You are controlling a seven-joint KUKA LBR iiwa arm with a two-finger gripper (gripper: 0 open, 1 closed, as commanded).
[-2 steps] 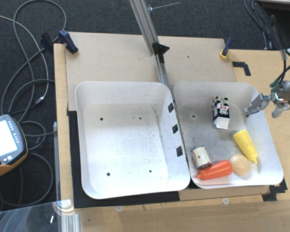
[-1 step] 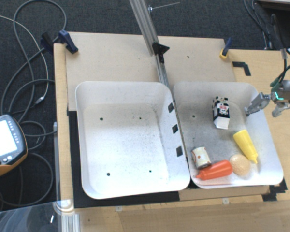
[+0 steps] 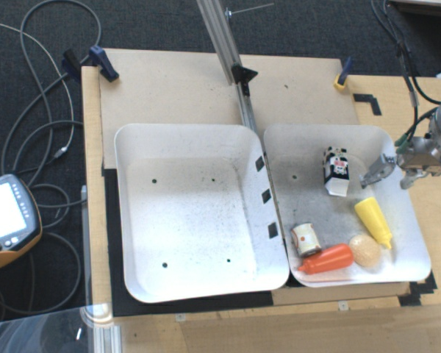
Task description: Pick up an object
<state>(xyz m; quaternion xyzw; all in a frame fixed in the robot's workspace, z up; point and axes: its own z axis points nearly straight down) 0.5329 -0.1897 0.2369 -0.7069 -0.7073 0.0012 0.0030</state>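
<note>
Five objects lay in the right bin (image 3: 411,263): cow-print carton (image 3: 336,171), yellow bottle (image 3: 374,221), small can (image 3: 306,239), carrot (image 3: 327,259), potato (image 3: 365,251); no lettering legible. Gripper (image 3: 386,169) at its right edge gaped, holding nothing.

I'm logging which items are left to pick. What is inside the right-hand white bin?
The right white bin holds five things: a black-and-white carton, yellow squeeze bottle, small red-and-white can, orange carrot and beige ball. Whatever lies under them is covered.

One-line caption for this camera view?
Gripper hovers over right bin near milk carton, banana, carrot.
</note>
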